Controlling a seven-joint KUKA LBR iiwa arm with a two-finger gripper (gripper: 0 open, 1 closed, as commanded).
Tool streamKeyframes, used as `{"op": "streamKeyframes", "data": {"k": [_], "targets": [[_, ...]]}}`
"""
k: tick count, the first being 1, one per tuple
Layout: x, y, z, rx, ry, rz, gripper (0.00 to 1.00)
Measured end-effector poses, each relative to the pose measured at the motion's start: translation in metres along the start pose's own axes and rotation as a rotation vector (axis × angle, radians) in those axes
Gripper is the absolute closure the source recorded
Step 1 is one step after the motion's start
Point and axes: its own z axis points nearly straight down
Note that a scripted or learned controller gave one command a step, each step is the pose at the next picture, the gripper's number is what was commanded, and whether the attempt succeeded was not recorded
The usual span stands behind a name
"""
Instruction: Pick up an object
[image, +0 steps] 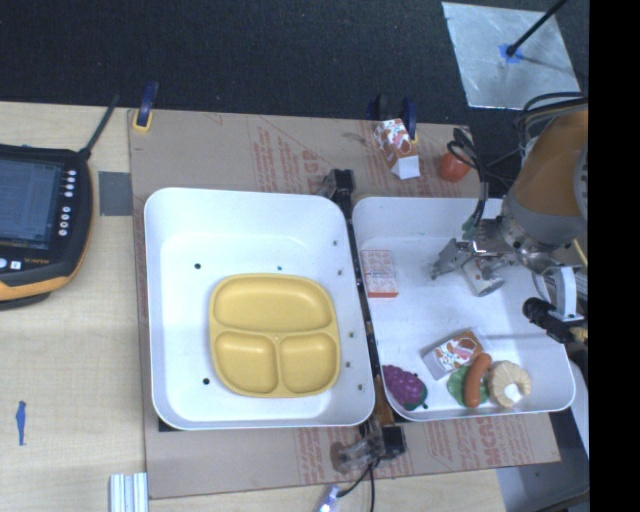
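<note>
The right bin (420, 225) holds a flat pink-and-white packet (380, 272) by its left wall. Along its front edge lie a purple grape bunch (404, 386), a small printed carton (454, 353), an orange sausage (477, 378) over a green piece (458, 387), and a pale bagel (509, 383). My gripper (466, 272) hangs low over the bin's back right part, its metal fingers (443, 264) spread open with only white bin floor between them. It stands well behind the front-edge items and to the right of the packet.
The left bin (180, 230) carries a yellow divided plate (272, 333). Behind the right bin, on the cardboard, stand a small carton (396, 142) and a red object (455, 166). A teach pendant (35, 220) lies at the far left.
</note>
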Motion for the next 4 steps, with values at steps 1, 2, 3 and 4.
{"op": "streamKeyframes", "data": {"k": [1, 2, 3, 4], "targets": [[-0.047, 0.058, 0.001, -0.004, 0.000, 0.000, 0.00], [-0.045, 0.059, 0.035, 0.000, 0.001, -0.002, 0.00], [-0.046, 0.060, 0.023, 0.000, 0.000, -0.006, 1.00], [-0.003, 0.060, -0.111, -0.010, -0.001, 0.000, 1.00]]}}
